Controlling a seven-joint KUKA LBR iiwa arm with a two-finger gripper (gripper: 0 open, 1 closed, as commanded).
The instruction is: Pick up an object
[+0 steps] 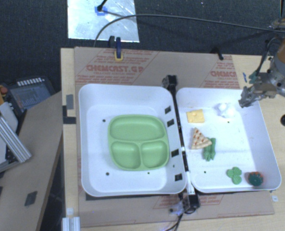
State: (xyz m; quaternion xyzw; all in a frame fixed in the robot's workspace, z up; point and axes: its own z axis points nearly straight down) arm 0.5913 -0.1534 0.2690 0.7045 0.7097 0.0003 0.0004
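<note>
The right bin [257, 143] holds several small items: a yellow cheese square [195, 116], a white crumpled piece [224, 109], a pizza slice [199, 139], a green bean-like piece [209, 151], a green broccoli-like piece [234, 174] and a dark green and red piece [254, 178]. My gripper [247, 100] hangs over the bin's far right corner, just right of the white piece and above it. Nothing shows between its fingers.
The left bin [92, 129] bears a green three-compartment plate [136, 142]. A black divider [177, 129] runs between the bins. Cardboard lies under both bins. A grey device [29, 95] and a metal rail [7, 134] sit at the left.
</note>
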